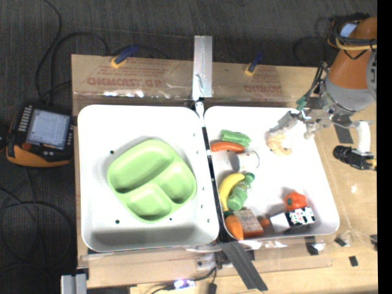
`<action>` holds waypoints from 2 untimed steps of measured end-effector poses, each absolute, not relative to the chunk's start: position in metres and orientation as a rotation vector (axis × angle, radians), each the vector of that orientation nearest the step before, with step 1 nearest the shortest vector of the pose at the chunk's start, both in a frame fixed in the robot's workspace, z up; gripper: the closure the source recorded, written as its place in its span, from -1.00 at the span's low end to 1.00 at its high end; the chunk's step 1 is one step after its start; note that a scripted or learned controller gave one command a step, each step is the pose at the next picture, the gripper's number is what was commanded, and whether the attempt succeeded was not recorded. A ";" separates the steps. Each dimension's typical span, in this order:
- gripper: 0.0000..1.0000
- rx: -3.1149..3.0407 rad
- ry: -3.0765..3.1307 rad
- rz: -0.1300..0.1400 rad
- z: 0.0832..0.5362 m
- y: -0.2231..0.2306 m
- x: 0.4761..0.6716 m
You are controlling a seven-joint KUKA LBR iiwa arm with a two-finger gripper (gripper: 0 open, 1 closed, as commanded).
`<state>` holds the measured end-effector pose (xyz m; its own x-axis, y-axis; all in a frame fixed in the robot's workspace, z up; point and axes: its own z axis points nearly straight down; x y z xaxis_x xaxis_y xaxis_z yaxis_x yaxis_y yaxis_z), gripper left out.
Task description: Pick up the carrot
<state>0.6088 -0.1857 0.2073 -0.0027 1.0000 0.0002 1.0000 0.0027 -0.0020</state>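
The arm (pixel 354 54) is being cut off by the right edge of the picture, above the right bin (pixel 318 164). The gripper (pixel 293 120) over this bin is looking blurred, so its fingers are too unclear to read. At the bin's front wall, the carrot (pixel 233 226) is lying partly hidden under a brown block (pixel 248 221).

Dark grey carpet floor (pixel 122 17), black cables (pixel 37 17) trailing across it; wooden bench (pixel 153 78); teach pendant (pixel 40 133) at left.
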 end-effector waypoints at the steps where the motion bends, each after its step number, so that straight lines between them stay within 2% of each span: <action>1: -1.00 -1.964 -2.449 0.002 0.157 -0.127 0.578; 2: -1.00 -2.732 -1.553 0.007 0.258 -0.093 0.586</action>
<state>0.5863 -0.0932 0.2581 0.5116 0.8592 -0.0047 0.8592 -0.5116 -0.0010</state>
